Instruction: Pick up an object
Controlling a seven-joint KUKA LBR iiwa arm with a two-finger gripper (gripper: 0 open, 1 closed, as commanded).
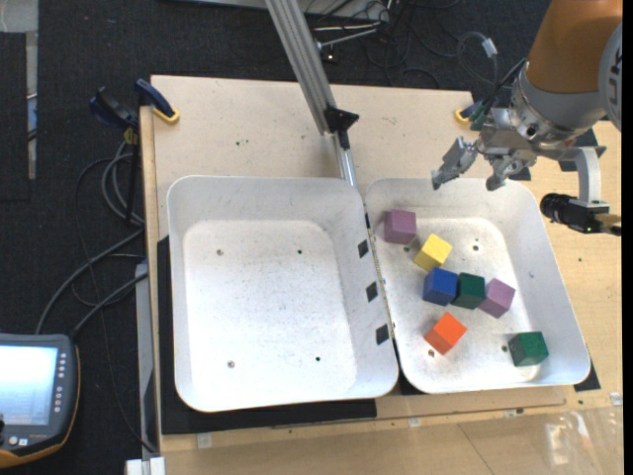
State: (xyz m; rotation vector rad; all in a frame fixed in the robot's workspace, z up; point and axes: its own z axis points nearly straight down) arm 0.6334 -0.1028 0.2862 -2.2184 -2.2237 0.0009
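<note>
Blocks, seven of them, lie in the right bin (554, 255), none between my fingers. My gripper (477, 167) hangs over that bin's far edge, fingers spread apart and holding nothing, the orange band of my arm (579, 28) above it toward the bench's far right corner. Nearest my fingers, a purple block (400, 226) sits toward the bin's far left corner. Just beside it, nearer the middle, a yellow block (432, 252). Then a tight cluster at the bin's centre: blue block (441, 286), dark green block (470, 290) touching it, second purple block (498, 296) against that one's right. Orange block (446, 332) sits just nearside of the blue. Another green block (528, 347) lies apart, by the near right corner. Left bin (188, 265) adjoins along the shared edge. A slanted metal pole (297, 43) crosses the bench's far edge.
</note>
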